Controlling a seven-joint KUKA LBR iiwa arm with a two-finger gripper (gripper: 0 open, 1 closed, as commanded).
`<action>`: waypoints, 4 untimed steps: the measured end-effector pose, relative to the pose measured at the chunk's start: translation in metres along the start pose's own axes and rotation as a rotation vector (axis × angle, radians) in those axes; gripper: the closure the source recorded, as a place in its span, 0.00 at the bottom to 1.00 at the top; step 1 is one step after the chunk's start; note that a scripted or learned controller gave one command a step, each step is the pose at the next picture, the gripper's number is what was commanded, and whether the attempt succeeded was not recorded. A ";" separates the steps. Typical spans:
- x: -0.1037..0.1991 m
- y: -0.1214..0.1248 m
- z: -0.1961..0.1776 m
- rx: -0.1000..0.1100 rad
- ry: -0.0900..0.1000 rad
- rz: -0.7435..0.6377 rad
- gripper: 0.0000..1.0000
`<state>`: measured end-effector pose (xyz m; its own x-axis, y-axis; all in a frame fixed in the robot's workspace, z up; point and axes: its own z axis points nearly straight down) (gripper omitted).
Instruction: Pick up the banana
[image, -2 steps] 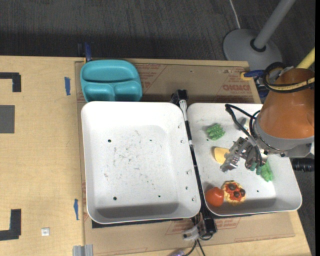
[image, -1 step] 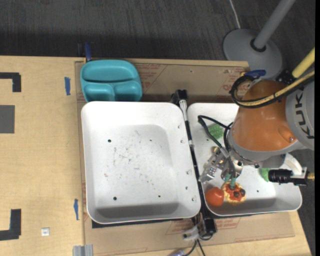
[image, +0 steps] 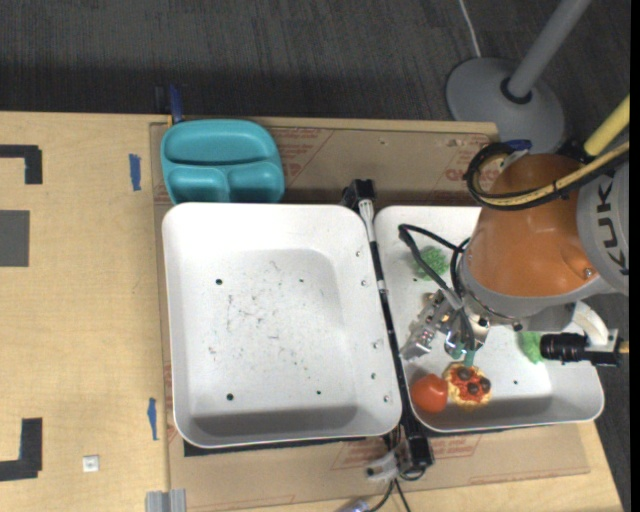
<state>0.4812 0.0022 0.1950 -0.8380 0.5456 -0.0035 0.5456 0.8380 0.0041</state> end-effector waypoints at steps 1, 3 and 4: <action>-0.001 0.001 -0.010 -0.003 -0.005 0.001 1.00; -0.004 0.004 -0.031 -0.010 -0.014 0.001 1.00; 0.002 0.001 0.001 0.004 0.004 0.252 1.00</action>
<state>0.4797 0.0042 0.1944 -0.6753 0.7376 0.0006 0.7376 0.6753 0.0003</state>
